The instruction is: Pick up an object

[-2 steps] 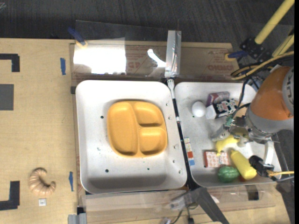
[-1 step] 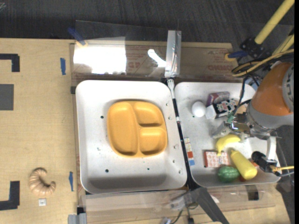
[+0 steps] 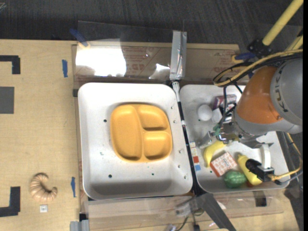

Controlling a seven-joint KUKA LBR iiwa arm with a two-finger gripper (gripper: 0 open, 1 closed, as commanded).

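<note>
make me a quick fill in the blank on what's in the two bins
1. The yellow divided tray lies in the ____ bin.
2. The green object lies in the ____ bin.
3. The band above the arm's wrist is ____.
4. The tray has ____ compartments.

Missing words: left; right; orange; three

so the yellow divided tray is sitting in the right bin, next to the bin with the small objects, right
Not quite: the camera view shows the yellow divided tray sitting in the left bin, not the right one. The rest holds: the small objects, such as the green one, lie in the neighbouring right bin.
</note>
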